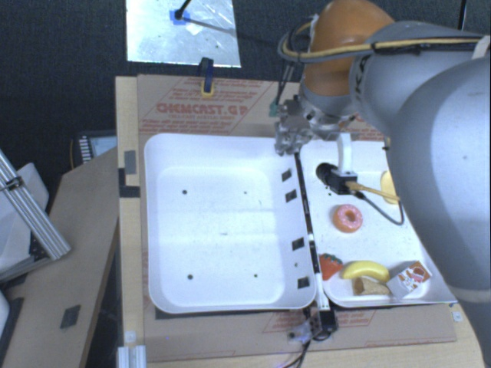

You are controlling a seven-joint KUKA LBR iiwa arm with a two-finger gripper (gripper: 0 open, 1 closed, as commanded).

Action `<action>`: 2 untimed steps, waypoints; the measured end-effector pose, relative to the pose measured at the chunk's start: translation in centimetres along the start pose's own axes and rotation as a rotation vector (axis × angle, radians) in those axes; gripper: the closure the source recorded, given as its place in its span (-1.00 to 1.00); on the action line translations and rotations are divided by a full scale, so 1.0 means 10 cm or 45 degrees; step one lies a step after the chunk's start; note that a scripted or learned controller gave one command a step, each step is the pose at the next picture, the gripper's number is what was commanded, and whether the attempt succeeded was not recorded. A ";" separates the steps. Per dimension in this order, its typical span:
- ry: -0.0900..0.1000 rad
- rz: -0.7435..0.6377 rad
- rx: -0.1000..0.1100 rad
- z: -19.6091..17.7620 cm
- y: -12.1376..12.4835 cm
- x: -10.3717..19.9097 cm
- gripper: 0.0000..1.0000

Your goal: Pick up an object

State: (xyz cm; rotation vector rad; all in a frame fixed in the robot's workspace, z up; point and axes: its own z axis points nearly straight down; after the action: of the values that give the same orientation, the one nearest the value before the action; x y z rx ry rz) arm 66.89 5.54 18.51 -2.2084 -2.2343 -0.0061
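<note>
My gripper (289,139) hangs over the far end of the ridge where the two white bins meet, below the orange wrist band. In the right bin (381,238) lie a pink-iced donut (347,218), a yellow banana (365,269), a red strawberry-like piece (331,267), a brown bread piece (370,287) and a small white and red carton (410,279). A yellow object (388,184) peeks out from under the grey arm. All of these lie nearer the camera than the gripper, and none of them is at it.
The left bin (215,228) sits beside the gripper's left. Both bins rest on a cardboard sheet (203,107). A shiny foil square (182,19) lies at the back, and an aluminium rail (31,213) stands at the far left. The grey arm covers the right bin's far right part.
</note>
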 end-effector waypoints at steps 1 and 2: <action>-0.006 0.019 0.004 0.01 -0.22 -0.58 1.00; -0.004 0.011 -0.001 -0.11 -0.20 -0.55 1.00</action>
State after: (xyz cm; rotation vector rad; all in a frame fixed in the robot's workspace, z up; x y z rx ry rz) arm 64.96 0.06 19.57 -2.2199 -2.2272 -0.0038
